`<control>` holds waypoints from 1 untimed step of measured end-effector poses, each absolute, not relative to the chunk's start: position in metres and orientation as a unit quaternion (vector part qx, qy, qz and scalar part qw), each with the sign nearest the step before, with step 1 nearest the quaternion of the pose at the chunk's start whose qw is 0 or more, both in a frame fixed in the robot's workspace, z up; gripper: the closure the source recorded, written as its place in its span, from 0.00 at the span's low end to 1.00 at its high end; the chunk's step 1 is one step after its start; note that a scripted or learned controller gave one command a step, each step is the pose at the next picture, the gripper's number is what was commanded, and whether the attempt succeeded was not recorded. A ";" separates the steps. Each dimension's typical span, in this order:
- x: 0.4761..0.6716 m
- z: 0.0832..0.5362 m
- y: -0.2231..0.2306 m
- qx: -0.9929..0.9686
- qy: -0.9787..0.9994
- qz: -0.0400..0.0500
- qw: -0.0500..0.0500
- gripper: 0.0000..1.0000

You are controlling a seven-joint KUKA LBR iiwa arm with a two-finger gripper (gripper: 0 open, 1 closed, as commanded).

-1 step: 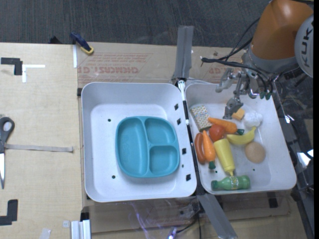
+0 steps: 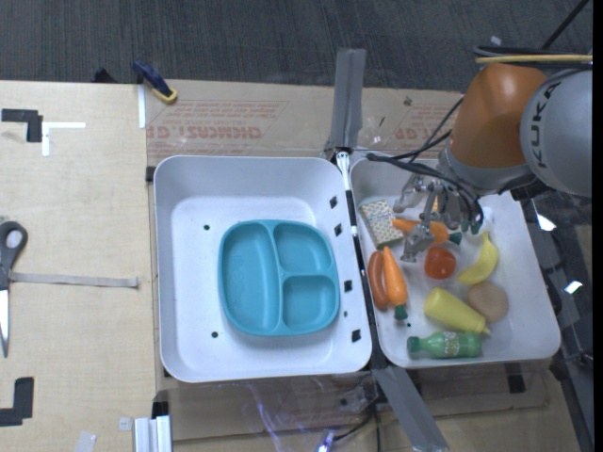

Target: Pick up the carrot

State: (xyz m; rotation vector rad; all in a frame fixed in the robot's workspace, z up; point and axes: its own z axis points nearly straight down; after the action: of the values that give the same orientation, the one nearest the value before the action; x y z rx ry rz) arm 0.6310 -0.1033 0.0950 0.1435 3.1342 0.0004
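The carrot (image 2: 394, 279), orange with a small green end, lies lengthwise near the left wall of the right bin (image 2: 528, 347), tight against another orange piece (image 2: 379, 277). My gripper (image 2: 424, 232) hangs over the middle of that bin, just up and right of the carrot and apart from it. A small orange item (image 2: 406, 224) shows right at the gripper's left side, and the metal parts hide how it sits there. A red tomato (image 2: 439, 265) lies directly below the gripper.
The right bin also holds a banana (image 2: 480, 260), a yellow piece (image 2: 454, 310), a brown round item (image 2: 488, 300), a green bottle (image 2: 445, 346) and a speckled block (image 2: 379, 220). The left bin (image 2: 179, 252) holds a teal divided plate (image 2: 280, 277). Scissors (image 2: 8, 252) lie far left.
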 end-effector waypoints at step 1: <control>0.633 0.106 -0.103 0.044 0.999 -0.001 0.005 1.00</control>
State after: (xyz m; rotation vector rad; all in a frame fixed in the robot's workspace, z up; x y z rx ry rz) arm 0.6329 -0.1027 0.1059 0.1386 3.1288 -0.0017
